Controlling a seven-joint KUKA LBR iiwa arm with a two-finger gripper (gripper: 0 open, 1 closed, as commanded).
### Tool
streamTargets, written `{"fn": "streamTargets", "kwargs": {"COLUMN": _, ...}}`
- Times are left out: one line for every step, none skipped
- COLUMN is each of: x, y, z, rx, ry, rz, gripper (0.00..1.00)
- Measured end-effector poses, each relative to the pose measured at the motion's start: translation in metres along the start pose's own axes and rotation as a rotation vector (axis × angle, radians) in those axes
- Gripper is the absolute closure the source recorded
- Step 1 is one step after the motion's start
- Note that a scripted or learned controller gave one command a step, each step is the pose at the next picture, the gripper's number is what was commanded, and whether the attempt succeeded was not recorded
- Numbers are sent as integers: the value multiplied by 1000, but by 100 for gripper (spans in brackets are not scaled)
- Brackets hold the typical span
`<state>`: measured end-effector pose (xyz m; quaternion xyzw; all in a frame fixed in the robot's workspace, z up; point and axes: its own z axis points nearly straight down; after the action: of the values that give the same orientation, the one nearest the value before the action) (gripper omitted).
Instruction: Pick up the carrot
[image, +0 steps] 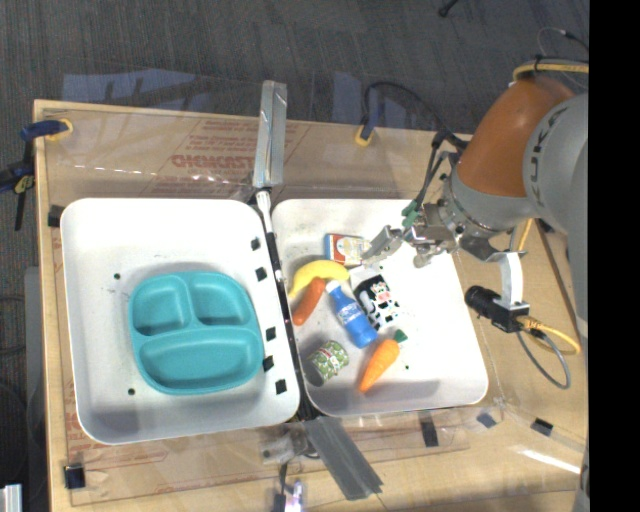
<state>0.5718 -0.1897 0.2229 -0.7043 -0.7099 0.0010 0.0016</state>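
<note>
Left bin (90, 400): teal sectioned tray (195, 330), smooth plastic. Right bin (450, 385): curved banana (315, 273), blue bottle (350, 313), cow-patterned carton (378, 300) crowding the middle. Tapered orange carrot (377, 366) with green top, just right of a green packet (328, 358). End effector (385, 245) above the carton; grip state unclear.

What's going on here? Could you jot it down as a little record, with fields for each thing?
left bin: holds a teal divided tray
right bin: holds the small items
carrot: lying near the front of the right bin, apart from the gripper
other items: banana, blue bottle, black-and-white toy
gripper: over the back of the right bin, holding nothing
arm: reaches in from the right
</note>
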Motion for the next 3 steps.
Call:
{"fn": "streamTargets", "kwargs": {"x": -18, "y": -40, "z": 86, "rx": 0, "ry": 0, "rz": -43, "gripper": 0}}
{"fn": "streamTargets", "kwargs": {"x": -20, "y": -79, "z": 129, "rx": -7, "ry": -2, "rz": 6, "gripper": 0}}
{"fn": "streamTargets", "kwargs": {"x": -19, "y": -93, "z": 131, "rx": -3, "ry": 1, "rz": -254, "gripper": 0}}
